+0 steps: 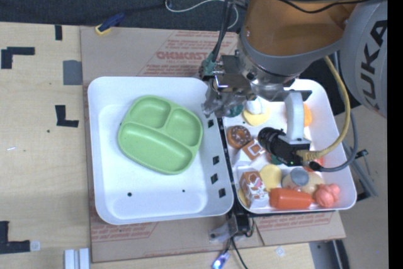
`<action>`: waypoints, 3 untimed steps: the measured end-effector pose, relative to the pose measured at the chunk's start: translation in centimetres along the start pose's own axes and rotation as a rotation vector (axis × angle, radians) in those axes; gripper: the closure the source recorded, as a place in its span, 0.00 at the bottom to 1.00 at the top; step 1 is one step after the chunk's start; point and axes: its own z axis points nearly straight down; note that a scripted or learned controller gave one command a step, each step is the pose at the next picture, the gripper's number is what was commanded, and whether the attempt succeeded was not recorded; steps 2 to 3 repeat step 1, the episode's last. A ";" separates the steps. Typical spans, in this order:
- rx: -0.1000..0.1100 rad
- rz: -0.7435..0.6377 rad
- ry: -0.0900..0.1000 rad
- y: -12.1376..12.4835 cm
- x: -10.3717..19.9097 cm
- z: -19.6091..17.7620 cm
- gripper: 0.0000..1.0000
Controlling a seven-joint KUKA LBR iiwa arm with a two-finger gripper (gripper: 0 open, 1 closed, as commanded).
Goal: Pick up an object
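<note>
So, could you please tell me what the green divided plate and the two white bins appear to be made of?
The green divided plate looks like moulded plastic with a matte finish: uniform colour, soft rounded compartment ridges, little glare. The left bin and right bin look like smooth white plastic, or possibly coated metal, with rounded rims.

green divided plate in left bin | cardboard sheet beneath bins | blue-yellow clip upper left
</note>
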 end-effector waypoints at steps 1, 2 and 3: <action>0.000 0.008 -0.002 0.0 -4.1 -3.6 1.00; 0.000 0.008 -0.002 0.0 -4.1 -3.6 1.00; 0.000 0.008 -0.002 0.0 -4.1 -3.6 1.00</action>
